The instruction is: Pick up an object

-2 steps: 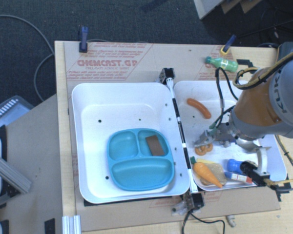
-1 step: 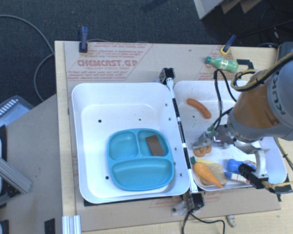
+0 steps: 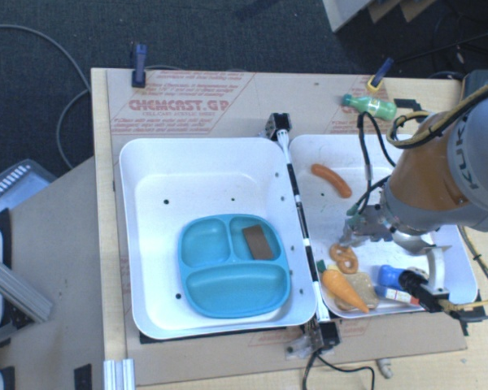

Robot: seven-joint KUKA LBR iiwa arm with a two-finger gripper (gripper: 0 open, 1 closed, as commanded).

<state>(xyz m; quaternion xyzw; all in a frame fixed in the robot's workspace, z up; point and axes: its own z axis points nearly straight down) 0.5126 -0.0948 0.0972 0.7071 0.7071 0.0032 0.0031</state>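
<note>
The right bin (image 3: 325,149) holds an orange sausage (image 3: 332,179) near its back. At its front left lie a small brown pretzel (image 3: 343,257), an orange carrot (image 3: 344,290) and a pale lumpy piece (image 3: 363,285). A blue-capped tube (image 3: 393,286) lies just right of them. My gripper (image 3: 352,231) reaches in from the right and hangs low, directly behind the pretzel and close to it. Nothing can be seen held in it.
The left bin (image 3: 154,169) carries a blue divided plate (image 3: 228,291) with a brown block (image 3: 260,241) in its upper right compartment. A green object (image 3: 368,104) lies on the bench behind the right bin. The arm's body covers the right bin's right side.
</note>
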